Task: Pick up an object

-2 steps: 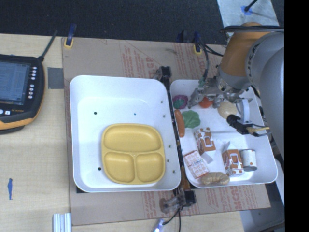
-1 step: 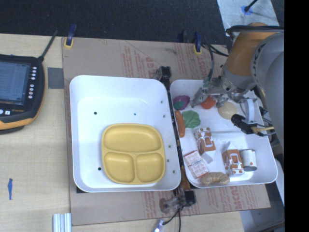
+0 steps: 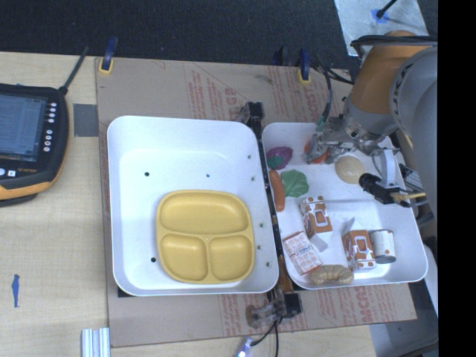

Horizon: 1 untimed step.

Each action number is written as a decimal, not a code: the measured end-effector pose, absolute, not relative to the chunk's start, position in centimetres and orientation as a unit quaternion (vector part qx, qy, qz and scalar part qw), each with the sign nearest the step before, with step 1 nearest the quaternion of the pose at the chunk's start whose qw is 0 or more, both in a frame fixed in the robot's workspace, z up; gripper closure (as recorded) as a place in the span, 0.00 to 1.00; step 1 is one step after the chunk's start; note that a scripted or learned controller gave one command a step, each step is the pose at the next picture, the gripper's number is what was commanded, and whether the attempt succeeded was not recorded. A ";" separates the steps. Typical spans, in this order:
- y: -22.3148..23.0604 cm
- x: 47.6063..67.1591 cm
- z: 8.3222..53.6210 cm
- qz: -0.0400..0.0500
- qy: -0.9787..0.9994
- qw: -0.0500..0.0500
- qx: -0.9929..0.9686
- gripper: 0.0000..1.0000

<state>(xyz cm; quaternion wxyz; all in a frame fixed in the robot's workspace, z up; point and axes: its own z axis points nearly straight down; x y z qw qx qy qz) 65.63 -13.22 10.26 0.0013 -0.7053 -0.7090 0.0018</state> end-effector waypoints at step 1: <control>-5.2 58.7 19.3 0.001 -0.710 0.001 -0.705 1.00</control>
